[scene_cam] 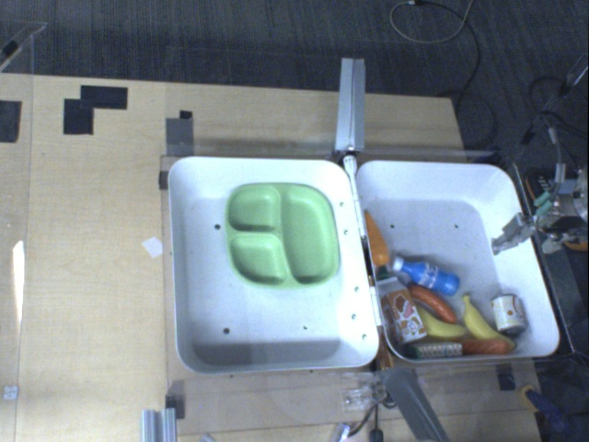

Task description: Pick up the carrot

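Single fixed camera above bench [83, 247], slanted down, both bins [184, 274] framed.

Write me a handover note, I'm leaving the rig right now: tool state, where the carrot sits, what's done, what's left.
Tool: at the right bin's right edge, nothing seen in it; open or shut unclear.
Long orange carrot: lying along the left wall of the right white bin, beside the blue-capped plastic bottle.
Left white bin holds the green divided tray.
Done: no pick yet.
Left: reach across, grasp and lift the carrot.
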Action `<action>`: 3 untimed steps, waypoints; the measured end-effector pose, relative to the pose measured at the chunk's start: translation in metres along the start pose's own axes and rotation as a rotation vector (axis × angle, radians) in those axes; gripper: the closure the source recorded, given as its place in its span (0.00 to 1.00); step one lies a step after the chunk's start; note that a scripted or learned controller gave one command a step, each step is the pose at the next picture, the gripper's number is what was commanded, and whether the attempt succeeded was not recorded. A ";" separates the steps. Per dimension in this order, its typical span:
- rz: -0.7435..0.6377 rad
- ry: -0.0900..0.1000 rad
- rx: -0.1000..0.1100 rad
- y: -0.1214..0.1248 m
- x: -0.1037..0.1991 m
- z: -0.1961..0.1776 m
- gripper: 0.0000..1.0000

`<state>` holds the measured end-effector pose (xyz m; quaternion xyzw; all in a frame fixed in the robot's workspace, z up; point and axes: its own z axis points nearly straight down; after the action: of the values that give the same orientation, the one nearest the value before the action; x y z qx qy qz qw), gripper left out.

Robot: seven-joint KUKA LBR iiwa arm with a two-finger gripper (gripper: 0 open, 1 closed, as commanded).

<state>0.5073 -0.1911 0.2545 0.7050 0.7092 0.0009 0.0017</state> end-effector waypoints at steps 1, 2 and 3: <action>-0.125 -0.001 -0.001 0.061 -0.014 0.010 0.00; 0.003 -0.002 -0.005 0.059 -0.015 -0.142 0.00; 0.073 0.001 -0.001 0.087 0.051 -0.066 0.00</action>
<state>0.5940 -0.1394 0.3211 0.7304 0.6830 0.0015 0.0018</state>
